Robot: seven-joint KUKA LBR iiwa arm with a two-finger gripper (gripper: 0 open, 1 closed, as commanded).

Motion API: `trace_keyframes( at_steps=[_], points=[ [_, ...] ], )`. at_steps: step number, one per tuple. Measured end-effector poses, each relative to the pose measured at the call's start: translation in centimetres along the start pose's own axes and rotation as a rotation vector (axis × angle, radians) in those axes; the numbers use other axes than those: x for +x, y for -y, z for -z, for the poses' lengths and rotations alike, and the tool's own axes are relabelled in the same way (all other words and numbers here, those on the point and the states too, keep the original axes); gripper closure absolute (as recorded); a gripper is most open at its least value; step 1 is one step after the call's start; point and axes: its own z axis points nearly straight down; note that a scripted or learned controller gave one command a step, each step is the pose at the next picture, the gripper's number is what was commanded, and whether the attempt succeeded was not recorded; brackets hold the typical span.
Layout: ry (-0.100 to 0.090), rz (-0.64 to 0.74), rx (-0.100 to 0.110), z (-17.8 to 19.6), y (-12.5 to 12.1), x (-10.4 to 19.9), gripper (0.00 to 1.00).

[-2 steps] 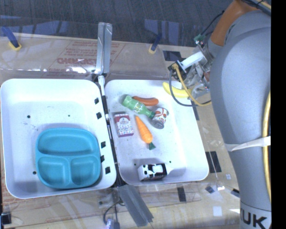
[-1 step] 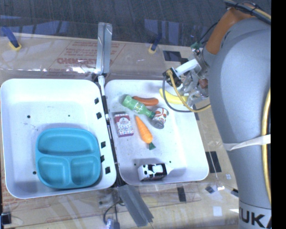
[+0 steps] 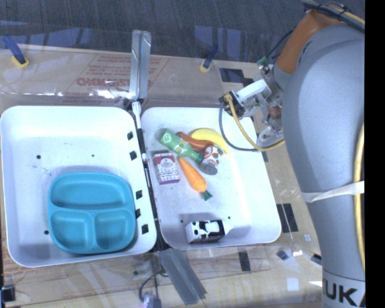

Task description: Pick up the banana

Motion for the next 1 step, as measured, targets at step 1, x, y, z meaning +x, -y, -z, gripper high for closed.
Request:
trace_keyframes(
  at_steps=[1],
  points=[
    [0.0, -0.002, 0.0, -9.02, 6.97, 0.96, 0.0]
  ],
)
